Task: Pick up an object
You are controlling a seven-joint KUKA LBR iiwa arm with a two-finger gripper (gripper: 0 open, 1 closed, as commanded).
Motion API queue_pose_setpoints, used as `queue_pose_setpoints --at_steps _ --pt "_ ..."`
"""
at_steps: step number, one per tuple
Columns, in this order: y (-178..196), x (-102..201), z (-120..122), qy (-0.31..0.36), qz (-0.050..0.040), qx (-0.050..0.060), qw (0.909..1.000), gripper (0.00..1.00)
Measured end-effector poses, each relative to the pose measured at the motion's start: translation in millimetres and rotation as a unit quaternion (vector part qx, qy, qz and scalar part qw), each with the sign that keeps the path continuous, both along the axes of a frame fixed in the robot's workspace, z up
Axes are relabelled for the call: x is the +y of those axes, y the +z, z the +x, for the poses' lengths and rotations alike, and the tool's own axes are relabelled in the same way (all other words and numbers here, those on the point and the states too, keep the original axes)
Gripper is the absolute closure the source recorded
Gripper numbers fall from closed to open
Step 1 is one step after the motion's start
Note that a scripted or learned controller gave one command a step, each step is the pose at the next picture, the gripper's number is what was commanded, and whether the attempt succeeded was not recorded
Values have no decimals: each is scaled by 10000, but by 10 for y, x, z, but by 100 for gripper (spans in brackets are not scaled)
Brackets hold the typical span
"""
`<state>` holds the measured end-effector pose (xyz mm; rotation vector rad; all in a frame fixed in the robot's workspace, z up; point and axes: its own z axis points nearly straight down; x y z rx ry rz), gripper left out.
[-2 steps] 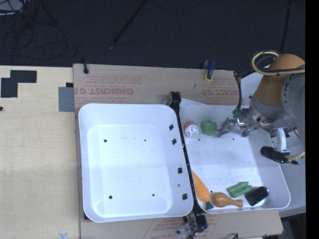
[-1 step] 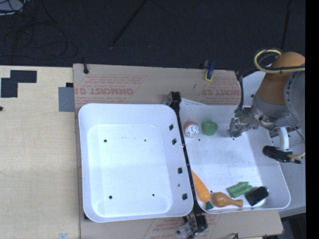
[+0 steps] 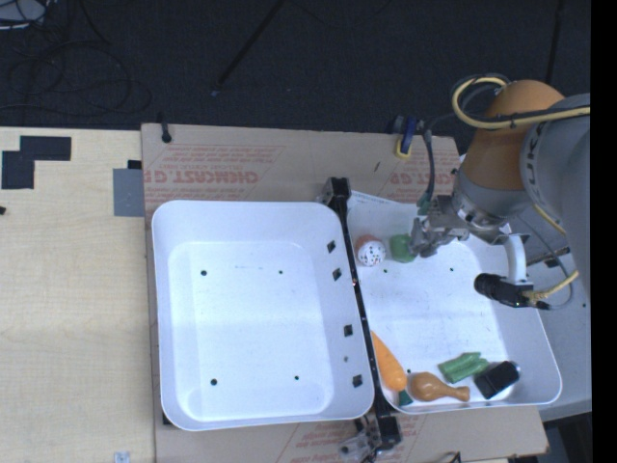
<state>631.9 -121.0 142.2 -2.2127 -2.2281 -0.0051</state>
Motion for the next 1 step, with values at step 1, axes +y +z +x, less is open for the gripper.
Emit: queue_pose_setpoints --at_steps 1 --pt "482 1195 -36 28 14 -7 10000 100"
